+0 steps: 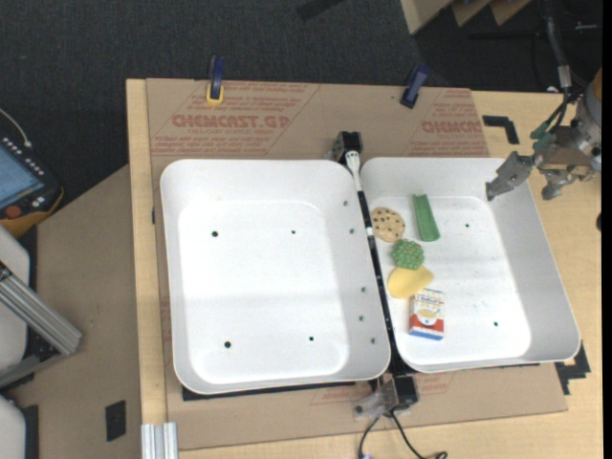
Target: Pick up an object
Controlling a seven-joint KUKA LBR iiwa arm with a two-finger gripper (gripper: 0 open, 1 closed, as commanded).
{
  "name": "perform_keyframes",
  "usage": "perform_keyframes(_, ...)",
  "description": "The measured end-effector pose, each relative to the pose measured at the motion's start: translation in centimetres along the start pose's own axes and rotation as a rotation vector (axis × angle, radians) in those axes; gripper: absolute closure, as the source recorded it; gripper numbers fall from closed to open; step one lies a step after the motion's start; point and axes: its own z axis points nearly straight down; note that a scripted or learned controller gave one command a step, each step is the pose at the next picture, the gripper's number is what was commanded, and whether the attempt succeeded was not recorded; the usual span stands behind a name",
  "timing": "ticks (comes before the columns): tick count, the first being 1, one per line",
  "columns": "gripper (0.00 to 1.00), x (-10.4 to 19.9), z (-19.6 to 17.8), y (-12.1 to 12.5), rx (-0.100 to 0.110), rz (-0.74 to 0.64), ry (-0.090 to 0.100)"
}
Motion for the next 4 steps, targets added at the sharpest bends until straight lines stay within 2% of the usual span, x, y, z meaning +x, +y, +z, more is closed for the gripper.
perform_keyframes(1,0.00,3.0,-10.0,0.5,-0.012,-0.004,-0.002)
perform_keyframes(2,0.00,3.3,-27.2,-5.1,-0.022,0.000,-0.005)
perform_keyframes(3,1.00,3.4,-27.2,-4.8,-0.006,-0.001,-0.003)
perform_keyframes(4,1.00,7.5,-11.9,-9.2,0.019,-0.002,0.005)
